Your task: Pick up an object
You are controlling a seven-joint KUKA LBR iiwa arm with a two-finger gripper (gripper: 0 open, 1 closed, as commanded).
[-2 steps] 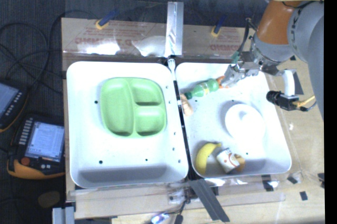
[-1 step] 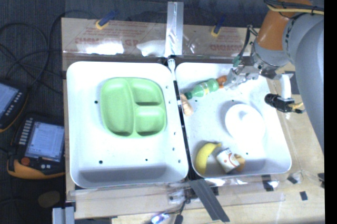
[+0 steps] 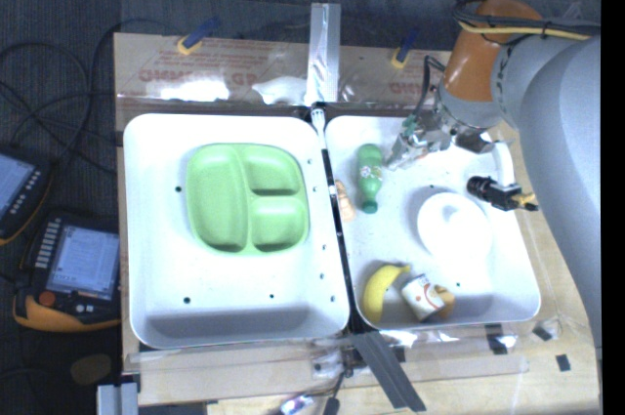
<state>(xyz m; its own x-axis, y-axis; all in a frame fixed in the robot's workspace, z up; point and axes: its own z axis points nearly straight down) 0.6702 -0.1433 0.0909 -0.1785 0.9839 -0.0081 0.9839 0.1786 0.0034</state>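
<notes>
Camera view, read from left to right. The left bin (image 3: 156,286) holds a green divided plate (image 3: 246,196), lying flat and well apart from the arm. In the right bin (image 3: 391,242), a green bottle (image 3: 368,175) lies on its side near the wall shared with the left bin; it is the object nearest the tool and is judged the likely target. A banana (image 3: 383,289) rests in the near corner. The gripper (image 3: 402,152) hangs just beside the bottle's upper end, tilted toward it; whether the pincer is apart or together cannot be told at this scale, and nothing is seen held in it. A small printed cup (image 3: 426,298) lies touching or just beside the banana, and a white domed bowl (image 3: 451,220) sits upturned in mid-bin. Risks, as judged: the bottle is round and smooth, so an off-centre closure could squeeze it out sideways or roll it against the wall; a descent too near that wall could strike the rim; a grip at the narrow end alone could let the body swing and drop.
</notes>
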